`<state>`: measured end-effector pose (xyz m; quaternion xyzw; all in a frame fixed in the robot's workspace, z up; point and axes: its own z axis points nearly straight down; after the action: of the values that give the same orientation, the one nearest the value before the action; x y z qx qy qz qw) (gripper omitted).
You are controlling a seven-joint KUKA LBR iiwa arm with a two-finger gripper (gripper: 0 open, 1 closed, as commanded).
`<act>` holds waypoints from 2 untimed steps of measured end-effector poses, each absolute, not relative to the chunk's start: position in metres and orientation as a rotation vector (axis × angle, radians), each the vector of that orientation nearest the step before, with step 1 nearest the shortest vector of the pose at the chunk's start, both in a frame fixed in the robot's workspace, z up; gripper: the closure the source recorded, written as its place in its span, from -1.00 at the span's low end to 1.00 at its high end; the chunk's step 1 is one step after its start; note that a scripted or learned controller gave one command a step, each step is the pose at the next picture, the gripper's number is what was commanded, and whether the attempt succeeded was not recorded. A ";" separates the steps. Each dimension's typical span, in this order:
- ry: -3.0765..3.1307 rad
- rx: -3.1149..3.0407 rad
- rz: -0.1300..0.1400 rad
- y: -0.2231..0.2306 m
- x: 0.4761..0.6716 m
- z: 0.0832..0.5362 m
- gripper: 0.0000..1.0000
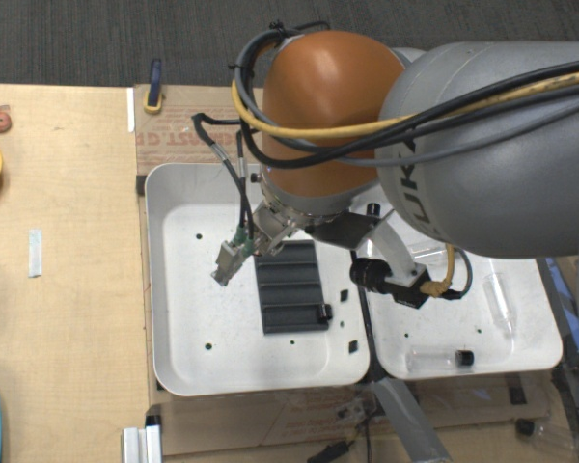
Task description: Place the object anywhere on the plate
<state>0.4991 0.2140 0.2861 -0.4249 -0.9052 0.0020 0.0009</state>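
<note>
Arm parked low over the left bin (174, 355) – gripper (227, 263) right beside the black ridged block (291, 287)

The block lies flat on the bin floor, just right of the fingertips – touching or not, can't tell, nor how far they're open.

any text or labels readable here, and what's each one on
"UK": white letters on the grey arm, cut off by the arm's curve; likely part of a longer brand name.
Faint red print on the cardboard behind the left bin: too blurred to read.
Nothing readable on the black block, the tool or the right bin.
</note>
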 end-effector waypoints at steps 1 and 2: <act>-2.839 -1.339 0.011 0.212 0.500 0.294 1.00; -2.839 -1.340 0.011 0.212 0.500 0.294 -1.00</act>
<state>0.5002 0.2122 0.2939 -0.4269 -0.9043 0.0035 0.0012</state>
